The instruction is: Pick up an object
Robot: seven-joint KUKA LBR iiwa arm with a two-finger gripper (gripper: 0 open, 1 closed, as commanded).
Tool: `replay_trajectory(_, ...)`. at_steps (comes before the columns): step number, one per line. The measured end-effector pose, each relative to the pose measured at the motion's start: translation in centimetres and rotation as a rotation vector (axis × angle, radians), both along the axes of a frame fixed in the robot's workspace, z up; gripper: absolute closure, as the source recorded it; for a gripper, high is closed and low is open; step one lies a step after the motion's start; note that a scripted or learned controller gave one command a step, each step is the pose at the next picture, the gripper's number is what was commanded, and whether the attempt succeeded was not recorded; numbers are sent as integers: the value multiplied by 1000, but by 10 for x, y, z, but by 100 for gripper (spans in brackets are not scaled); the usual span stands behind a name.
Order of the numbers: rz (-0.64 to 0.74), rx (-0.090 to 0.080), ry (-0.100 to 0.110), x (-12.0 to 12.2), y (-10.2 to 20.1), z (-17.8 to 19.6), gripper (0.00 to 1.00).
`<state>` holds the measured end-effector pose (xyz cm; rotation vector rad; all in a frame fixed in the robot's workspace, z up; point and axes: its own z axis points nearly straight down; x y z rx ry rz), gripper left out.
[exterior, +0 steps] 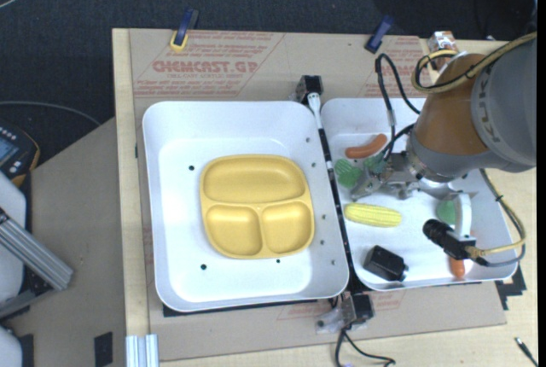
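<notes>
Hand low in the right bin, as we read it; whether it grips anything we cannot tell. We see the corn cob just below it, long axis running left to right, a green toy touching its left side, a sausage beyond.

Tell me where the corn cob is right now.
The corn cob lies in the right bin, near its left wall, just below the gripper and the green item, with the black block further toward the front.
</notes>
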<state>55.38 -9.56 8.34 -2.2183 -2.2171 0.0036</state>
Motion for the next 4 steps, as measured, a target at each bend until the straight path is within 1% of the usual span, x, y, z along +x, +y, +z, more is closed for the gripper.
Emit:
replay_trajectory(1, -1, -1, -4, 1, 0, 12, 100)
replay_trajectory(2, 2, -4, -12, -4, 4, 72, 100)
replay_trajectory(3, 1, -4, -12, -8, 1, 117, 100)
replay_trajectory(4, 1, -4, -11, -7, 1, 143, 100)
